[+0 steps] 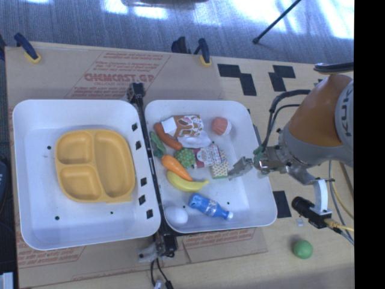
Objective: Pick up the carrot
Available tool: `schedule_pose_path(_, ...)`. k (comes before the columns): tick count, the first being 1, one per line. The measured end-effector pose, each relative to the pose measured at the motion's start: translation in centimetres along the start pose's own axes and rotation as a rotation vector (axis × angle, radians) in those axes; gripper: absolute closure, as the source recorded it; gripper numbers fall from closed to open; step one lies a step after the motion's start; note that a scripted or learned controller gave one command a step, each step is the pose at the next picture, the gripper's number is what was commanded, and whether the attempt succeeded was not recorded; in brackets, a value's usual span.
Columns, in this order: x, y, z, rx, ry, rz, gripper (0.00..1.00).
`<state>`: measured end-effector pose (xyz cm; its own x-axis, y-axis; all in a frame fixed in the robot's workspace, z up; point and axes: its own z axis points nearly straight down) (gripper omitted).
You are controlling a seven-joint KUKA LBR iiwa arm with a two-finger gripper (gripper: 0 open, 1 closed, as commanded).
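Tapered orange carrot (176, 167) with leafy green top, at 9 o'clock of gripper (240, 166), above curved yellow banana (186, 182), finger state cannot be told, glossy white bin (255, 203)

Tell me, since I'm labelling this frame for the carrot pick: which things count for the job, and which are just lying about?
For the job:
carrot
tool
right bin

Lying about:
banana
blue bottle
white egg
pink ball
yellow tray in the left bin
green ball on the bench
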<state>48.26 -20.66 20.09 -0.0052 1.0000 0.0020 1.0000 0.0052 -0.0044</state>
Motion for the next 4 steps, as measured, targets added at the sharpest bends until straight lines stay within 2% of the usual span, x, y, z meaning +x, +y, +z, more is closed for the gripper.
schedule_pose_path(1, 5.6, 3.7, 2.9, 0.002, 0.0, 0.038, 0.0)
schedule_pose_path(2, 11.9, 5.7, 1.0, 0.0, -0.001, 0.044, 0.0)
schedule_pose_path(3, 16.2, 6.1, 1.0, -0.002, -0.002, 0.184, 0.0)
schedule_pose_path(4, 16.2, 6.1, 1.0, -0.002, -0.002, 0.185, 0.0)
